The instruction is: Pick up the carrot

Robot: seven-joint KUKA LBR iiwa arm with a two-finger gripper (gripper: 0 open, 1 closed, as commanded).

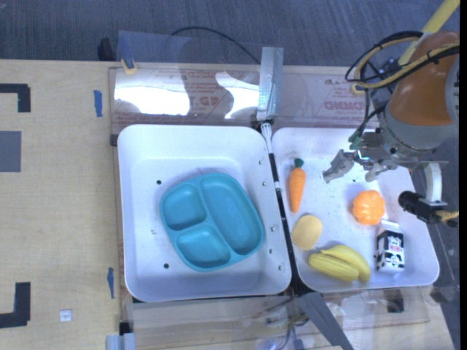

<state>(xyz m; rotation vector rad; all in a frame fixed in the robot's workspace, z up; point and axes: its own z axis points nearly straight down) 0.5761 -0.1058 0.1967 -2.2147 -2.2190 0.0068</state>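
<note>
Gripper (357,168) sits with fingers spread apart, holding nothing. It's hovering just right of the carrot (296,185) in the right bin (427,267).

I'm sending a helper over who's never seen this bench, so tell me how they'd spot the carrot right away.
Look in the right-hand white bin, along its left wall beside the divider. The carrot lies there lengthwise, leafy end away from the camera, above a pale yellow lemon. It is the only long, tapered orange piece with a green top; the other orange thing is round.
</note>
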